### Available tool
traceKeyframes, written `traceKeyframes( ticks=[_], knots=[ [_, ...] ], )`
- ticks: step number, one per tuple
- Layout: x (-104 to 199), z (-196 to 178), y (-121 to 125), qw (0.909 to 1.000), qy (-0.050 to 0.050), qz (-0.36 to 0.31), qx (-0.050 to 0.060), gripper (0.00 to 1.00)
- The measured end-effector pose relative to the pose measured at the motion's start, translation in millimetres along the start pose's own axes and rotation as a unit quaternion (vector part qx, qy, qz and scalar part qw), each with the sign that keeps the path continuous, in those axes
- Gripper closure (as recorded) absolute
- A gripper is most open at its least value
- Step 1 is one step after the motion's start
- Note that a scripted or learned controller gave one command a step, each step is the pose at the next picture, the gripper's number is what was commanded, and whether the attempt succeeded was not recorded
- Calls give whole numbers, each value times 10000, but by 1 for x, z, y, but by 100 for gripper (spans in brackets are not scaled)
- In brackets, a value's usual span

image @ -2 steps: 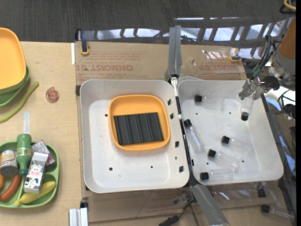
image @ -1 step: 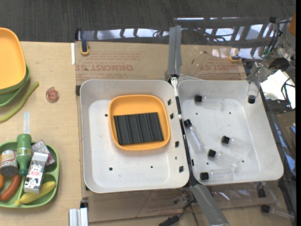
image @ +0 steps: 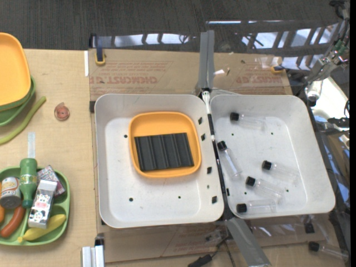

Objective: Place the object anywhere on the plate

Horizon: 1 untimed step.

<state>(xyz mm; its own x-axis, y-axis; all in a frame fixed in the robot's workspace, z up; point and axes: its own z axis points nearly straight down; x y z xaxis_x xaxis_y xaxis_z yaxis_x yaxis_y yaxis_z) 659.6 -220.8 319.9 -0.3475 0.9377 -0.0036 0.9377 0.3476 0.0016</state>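
An orange square plate (image: 164,123) lies in the left white bin (image: 161,207), toward its back. A dark grey ribbed rectangular object (image: 164,152) rests flat on the plate, covering its front half. The right white bin (image: 295,132) holds several clear vials with black caps, among them one near the back (image: 245,120), one by the left wall (image: 228,157) and one at the front (image: 255,207).
Left of the bins, on the wooden bench, a green tray (image: 55,227) holds toy food and a bottle. Stacked orange and green dishes (image: 12,74) sit at the far left back. A small pink piece (image: 62,112) lies between them. Metal framing stands behind the right bin.
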Motion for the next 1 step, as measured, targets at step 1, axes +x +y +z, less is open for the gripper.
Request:
traceKeyframes(
  ticks=[1],
  knots=[
    [-1,-83,0,9995,6,-300,6,100]
  ],
)
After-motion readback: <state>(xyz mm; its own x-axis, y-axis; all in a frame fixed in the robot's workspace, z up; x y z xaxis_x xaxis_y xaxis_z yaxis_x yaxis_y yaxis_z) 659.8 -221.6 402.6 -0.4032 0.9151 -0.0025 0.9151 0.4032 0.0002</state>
